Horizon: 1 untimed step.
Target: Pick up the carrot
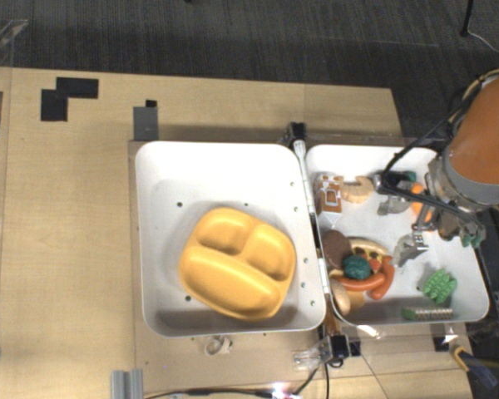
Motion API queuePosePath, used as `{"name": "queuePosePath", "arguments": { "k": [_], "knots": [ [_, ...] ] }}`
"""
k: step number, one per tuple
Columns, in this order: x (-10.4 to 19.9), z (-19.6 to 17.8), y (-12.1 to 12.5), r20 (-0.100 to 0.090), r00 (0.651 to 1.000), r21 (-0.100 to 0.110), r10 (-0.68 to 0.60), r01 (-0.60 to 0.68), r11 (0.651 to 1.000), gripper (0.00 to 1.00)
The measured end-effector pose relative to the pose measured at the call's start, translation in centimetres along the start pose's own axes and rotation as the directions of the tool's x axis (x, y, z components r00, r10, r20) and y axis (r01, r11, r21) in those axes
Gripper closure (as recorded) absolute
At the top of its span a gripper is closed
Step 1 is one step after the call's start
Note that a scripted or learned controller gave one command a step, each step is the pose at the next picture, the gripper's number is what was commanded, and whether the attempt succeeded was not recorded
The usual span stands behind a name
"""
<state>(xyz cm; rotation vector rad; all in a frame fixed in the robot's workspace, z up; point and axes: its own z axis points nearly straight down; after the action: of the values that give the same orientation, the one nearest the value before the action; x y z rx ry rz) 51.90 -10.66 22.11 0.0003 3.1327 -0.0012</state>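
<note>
A grey robot arm with an orange band [486, 140] reaches in from the right edge of the frame over the right-hand white bin [476, 312], its gripper [402, 227] low above the bin's middle. The carrot [418, 209] shows as a short orange stick at the gripper, in the upper right part of that bin. Its long axis runs nearly top to bottom in the frame, with what looks like a green end [406, 175] toward the upper left. Whether the gripper is closed on it cannot be told from this angle. A brown potato [334, 243], a red-orange sausage [377, 282] and a green block [439, 285] lie in the lower half of the same bin. A large yellow pepper [235, 262] sits in the left bin [162, 169].
</note>
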Motion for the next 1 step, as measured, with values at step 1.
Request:
{"name": "queuePosePath", "arguments": {
  "k": [1],
  "knots": [
    [-6.1,0.32,-4.93,0.005,0.995,0.001,0.096,-0.096,0.995,0.0]
  ]
}}
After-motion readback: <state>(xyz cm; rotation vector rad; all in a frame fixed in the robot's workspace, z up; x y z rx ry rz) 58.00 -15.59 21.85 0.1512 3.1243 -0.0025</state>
